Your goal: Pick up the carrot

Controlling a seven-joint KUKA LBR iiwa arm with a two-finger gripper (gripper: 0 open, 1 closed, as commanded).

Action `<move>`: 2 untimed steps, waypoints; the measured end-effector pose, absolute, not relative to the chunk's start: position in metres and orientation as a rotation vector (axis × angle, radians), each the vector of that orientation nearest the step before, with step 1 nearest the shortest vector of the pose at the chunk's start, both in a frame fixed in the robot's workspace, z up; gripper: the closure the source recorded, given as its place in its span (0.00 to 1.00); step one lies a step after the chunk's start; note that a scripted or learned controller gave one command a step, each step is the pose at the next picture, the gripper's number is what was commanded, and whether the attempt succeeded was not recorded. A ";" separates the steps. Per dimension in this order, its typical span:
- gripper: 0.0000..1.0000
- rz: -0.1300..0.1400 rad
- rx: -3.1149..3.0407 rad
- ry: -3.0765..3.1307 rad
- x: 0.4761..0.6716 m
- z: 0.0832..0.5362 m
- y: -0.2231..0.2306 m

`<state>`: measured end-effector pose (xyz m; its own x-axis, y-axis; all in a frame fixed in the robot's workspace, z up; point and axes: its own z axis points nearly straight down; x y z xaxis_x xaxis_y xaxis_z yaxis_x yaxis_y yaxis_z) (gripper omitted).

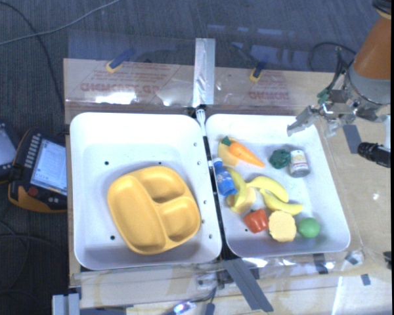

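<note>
The carrot (241, 153) has not been picked up: it lies flat in the right bin (335, 195), near that bin's far left corner, its green top toward the divider and its point aimed toward the middle of the bin. The tool (301, 125) hangs over the far right corner of the same bin, so the carrot sits to its left and a little nearer the camera, apart from it with bare bin floor between them. Nothing is in the tool; whether its fingers are spread or closed I cannot tell, since they read as one thin grey shape against the white rim. What is left, by my judgement, is everything: move across, descend, close on the carrot and lift. Beside the carrot on the far side from the tool stands a blue bottle (224, 179), and nearer the camera lie bananas (272, 192); a dark green lump (280, 157) and a small can (298, 163) lie just below the tool. The arm's upper part is cut off at the right edge, and the green lump is too blurred to name.
</note>
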<state>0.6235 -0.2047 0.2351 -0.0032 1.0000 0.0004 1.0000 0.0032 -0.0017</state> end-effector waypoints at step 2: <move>0.00 0.006 -2.535 -1.860 0.625 0.096 -0.112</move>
<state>0.6254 -0.1119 0.0960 0.3002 0.9539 -0.0046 0.9539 -0.3002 -0.0005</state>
